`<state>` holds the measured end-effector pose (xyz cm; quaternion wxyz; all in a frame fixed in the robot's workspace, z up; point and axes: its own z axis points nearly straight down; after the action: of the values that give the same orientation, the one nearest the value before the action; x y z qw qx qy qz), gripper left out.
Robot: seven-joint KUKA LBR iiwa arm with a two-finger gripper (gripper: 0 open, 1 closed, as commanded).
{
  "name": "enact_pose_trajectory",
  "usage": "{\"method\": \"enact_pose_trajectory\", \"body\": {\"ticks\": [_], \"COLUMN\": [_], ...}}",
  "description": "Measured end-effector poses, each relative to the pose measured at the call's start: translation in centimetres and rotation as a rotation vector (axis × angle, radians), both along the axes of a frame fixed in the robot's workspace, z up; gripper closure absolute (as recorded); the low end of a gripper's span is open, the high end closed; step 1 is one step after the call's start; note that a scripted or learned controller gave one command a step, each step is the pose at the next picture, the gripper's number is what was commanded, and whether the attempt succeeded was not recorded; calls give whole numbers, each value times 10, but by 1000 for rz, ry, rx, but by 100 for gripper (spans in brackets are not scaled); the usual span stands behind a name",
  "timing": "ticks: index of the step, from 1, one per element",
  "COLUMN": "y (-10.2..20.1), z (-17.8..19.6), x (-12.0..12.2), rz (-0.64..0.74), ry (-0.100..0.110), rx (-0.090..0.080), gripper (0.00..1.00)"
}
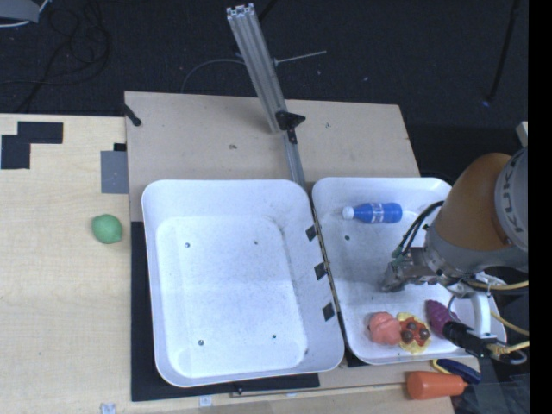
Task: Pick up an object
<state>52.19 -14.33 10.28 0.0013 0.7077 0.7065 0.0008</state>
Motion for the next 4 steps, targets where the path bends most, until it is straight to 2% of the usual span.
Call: {"method": "enact_pose_trajectory", "body": {"ticks": [3, 4], "y": [-3, 41], "z": [179, 178], "x": [-5, 21], "rz": [1, 5], "ry": [-2, 3], "rx": [0, 0], "gripper": [100, 100]}}
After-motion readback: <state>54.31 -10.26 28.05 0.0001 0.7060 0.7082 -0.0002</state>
